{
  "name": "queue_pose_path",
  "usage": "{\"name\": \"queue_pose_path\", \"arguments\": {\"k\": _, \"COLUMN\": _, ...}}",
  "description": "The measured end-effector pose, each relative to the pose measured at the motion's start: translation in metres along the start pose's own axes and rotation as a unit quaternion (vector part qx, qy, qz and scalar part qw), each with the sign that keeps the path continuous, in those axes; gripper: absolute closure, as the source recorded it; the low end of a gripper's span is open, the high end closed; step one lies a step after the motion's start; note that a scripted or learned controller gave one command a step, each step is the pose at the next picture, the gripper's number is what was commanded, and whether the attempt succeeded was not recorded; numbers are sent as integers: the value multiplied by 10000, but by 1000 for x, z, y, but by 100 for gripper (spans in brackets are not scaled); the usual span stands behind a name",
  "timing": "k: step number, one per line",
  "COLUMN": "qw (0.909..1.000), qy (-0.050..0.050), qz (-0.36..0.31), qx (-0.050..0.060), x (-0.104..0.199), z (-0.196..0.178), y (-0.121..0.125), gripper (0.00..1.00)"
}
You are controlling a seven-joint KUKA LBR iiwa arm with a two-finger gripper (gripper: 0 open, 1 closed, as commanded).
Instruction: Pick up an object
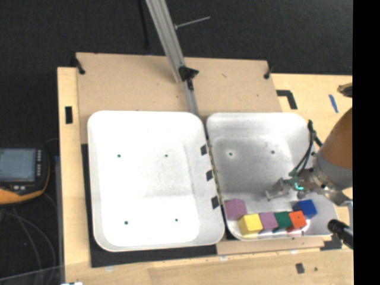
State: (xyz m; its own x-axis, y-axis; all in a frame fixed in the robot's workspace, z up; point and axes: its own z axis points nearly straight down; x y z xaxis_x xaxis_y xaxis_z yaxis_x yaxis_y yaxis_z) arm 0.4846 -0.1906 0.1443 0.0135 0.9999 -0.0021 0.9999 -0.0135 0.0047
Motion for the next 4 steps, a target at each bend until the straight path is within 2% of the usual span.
{"name": "queue_pose_path", "arguments": {"k": 4, "qw": 10000, "qy": -1, "qz": 9, "qx": -3, "x": 0, "z": 0, "y": 0, "gripper": 0}}
